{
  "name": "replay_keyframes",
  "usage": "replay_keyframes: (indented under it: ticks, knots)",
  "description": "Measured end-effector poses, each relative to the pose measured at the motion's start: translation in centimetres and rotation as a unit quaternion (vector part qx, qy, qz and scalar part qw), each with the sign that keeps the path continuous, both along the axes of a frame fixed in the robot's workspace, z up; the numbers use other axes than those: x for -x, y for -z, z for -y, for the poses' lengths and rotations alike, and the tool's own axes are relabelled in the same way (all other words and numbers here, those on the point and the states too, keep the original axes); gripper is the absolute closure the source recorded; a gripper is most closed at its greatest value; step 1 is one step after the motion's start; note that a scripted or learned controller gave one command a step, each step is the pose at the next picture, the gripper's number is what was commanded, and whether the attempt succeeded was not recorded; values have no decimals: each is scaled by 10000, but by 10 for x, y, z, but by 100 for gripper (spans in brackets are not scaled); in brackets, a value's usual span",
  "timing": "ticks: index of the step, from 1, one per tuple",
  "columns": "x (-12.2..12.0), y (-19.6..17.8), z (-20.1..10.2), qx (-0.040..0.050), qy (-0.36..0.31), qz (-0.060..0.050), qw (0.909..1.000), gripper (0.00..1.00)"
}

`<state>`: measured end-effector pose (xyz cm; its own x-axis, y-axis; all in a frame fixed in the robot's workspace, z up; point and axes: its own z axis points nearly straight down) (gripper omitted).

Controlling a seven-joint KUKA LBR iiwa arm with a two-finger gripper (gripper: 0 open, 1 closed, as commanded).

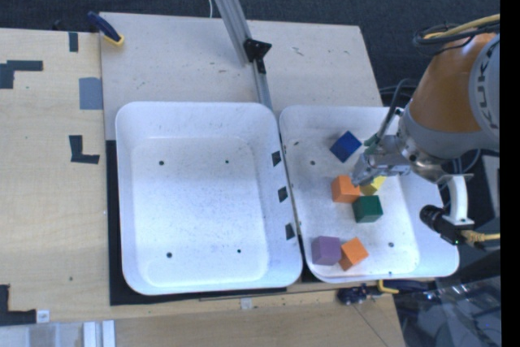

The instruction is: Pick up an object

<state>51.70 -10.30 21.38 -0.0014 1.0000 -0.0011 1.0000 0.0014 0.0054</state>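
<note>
Fingers can't be read as spread or clamped from here; gripper [367, 175] sits low over the orange cube [344, 189] and yellow block [372, 185] in the right bin [406, 256], likely targeting that cluster. Green cube [367, 209] crowds them; blue cube [345, 146] sits apart.

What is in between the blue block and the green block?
In the camera view, the gripper, an orange block and a yellow block lie between the blue block and the green block.

2 white bins [130, 126]; 6 blocks: 2 orange [344, 189], 1 blue [345, 146], green [368, 209], purple [326, 249], yellow [374, 186].
</note>
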Motion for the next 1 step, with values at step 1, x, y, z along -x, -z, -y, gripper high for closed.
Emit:
replay_keyframes:
  ticks: [1]
  knots:
    - [-2, -63, 0, 1, -4, 4, 10000, 100]
